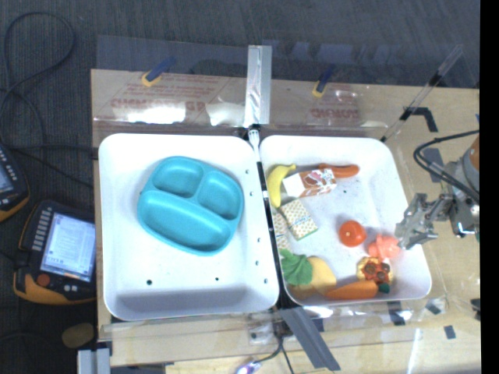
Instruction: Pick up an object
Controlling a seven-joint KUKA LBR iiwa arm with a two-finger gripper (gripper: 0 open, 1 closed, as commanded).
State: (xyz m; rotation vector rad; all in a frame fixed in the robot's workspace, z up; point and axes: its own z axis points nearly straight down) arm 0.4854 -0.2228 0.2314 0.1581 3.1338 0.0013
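I see the gripper at the right rim of the right bin, its fingers apart and clamped on nothing. A pink toy lies just beside the fingertips, inside that bin. The right bin also contains one red tomato, one banana, one carrot. The left bin contains one blue divided plate.

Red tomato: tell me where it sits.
The red tomato lies in the right bin, right of centre, between the checkered box and the gripper.
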